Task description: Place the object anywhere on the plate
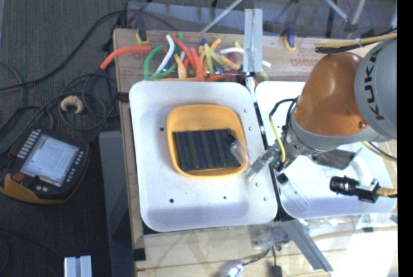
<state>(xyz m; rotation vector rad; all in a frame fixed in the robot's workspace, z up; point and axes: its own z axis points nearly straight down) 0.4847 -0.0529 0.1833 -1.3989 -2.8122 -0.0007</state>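
Two white bins sit side by side; the left bin holds one yellow plate, and one dark ridged object lies flat on that plate. One gripper hangs low over the plate's right rim, just beside the object's right edge. Its pale fingers blur together, so open or closed cannot be told; the right bin lies under the arm.

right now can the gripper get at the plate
Probably yes. The gripper is already at the right rim of the yellow plate in the left bin, with something clear between its fingers, and nothing I can see stands in its way.
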